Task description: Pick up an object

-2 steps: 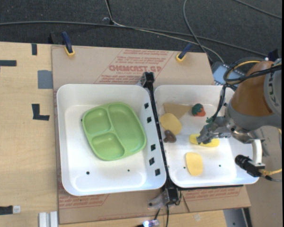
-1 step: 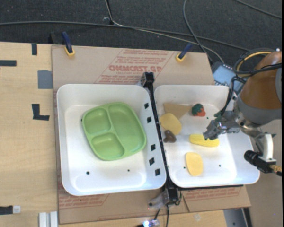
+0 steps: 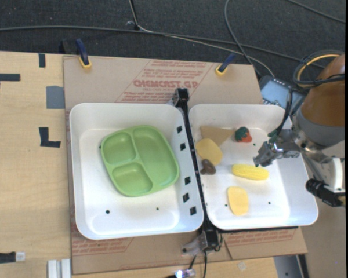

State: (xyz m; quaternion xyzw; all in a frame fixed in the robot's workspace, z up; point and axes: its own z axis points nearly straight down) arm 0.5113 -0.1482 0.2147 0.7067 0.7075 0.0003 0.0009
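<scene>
The right bin holds several small toy foods: a yellow corn cob, a flat yellow piece, a round yellow piece, a tan wedge, a small brown lump and a red and green item. My gripper hangs low over the right bin, just above and to the right of the corn cob's right end. Nothing shows between its fingers.
The left bin carries a green divided plate. A black divider with clips runs between the bins. Cables cross the dark floor behind. The arm's grey body fills the bench's right side.
</scene>
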